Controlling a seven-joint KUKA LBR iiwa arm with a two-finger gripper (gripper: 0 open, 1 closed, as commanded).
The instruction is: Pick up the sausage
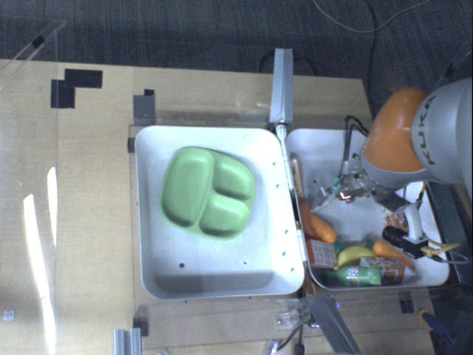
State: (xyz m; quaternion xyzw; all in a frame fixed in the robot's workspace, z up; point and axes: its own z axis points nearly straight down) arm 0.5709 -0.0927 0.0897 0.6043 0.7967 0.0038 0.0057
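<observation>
**Arm over right bin, sausage not gripped**

Near edge of right bin (pixel 440 276): green can (pixel 358 275), banana (pixel 354 254), carrot (pixel 393 252); sausage (pixel 318 227) lies at the bin's left wall, apart from the gripper (pixel 341 191) just beyond it; cannot tell the gripper's state; left bin (pixel 148 198) holds a green divided plate (pixel 208 191).

Arm (pixel 443 135) lettering: part of "KUKA", dark on grey, cut by the orange band.
Green can (pixel 360 275) label: unreadable.

A divided plate (pixel 208 191) lies in the left bin (pixel 151 272); food fills the right bin (pixel 314 145).
</observation>
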